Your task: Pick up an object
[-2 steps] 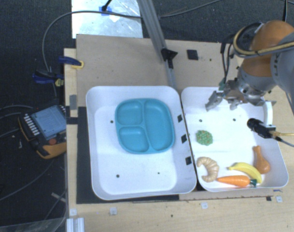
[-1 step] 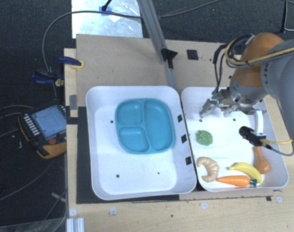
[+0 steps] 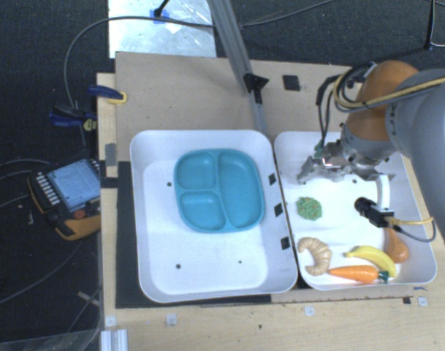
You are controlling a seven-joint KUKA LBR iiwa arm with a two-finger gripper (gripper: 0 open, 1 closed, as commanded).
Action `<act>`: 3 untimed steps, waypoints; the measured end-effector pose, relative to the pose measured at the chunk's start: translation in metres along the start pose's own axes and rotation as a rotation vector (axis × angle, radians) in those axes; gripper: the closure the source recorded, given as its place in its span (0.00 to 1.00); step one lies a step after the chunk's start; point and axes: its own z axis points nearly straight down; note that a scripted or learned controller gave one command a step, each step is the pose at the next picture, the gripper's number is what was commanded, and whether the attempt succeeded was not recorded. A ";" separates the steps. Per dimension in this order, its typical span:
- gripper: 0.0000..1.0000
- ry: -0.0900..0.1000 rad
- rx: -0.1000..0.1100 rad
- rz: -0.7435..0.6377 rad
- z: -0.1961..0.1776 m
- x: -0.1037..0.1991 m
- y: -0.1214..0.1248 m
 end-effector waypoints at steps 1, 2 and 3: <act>1.00 0.001 -0.007 -0.001 -0.014 0.000 0.002; 1.00 0.001 -0.005 -0.003 -0.074 0.008 0.000; 1.00 0.000 -0.004 -0.004 -0.120 0.006 -0.001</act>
